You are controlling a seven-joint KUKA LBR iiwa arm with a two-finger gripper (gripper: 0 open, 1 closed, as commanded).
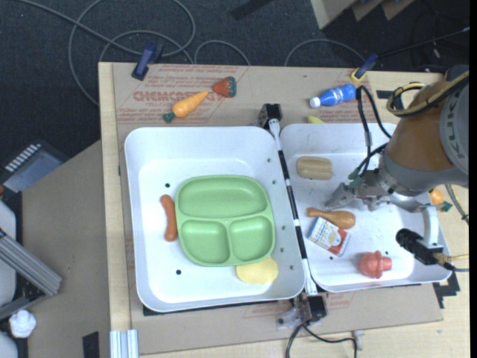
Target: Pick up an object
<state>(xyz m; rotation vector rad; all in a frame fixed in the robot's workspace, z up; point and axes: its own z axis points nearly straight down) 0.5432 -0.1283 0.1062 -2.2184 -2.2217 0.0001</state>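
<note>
Drumstick lies just below the tool, whose grip I cannot tell.

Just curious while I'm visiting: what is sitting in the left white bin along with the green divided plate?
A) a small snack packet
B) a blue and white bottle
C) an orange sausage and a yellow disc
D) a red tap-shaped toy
C: the orange sausage lies just left of the green plate and the yellow disc peeks out at its lower right edge, both inside the left bin.
</note>
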